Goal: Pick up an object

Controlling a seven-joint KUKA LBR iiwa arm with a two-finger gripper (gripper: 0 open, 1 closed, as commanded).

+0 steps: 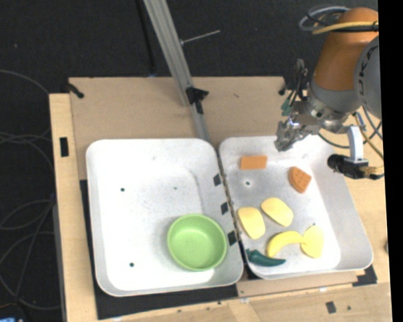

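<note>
With the gripper (285, 138) poised over the far edge of the right bin (343, 204), its opening impossible to judge here and nothing visibly held, descend squarely onto the nearest target, the orange block (253, 163), clear of the bin wall.

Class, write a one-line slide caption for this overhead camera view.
Gripper above the right white bin's far edge, near an orange foam block; green plastic bowl in the left white bin.
</note>
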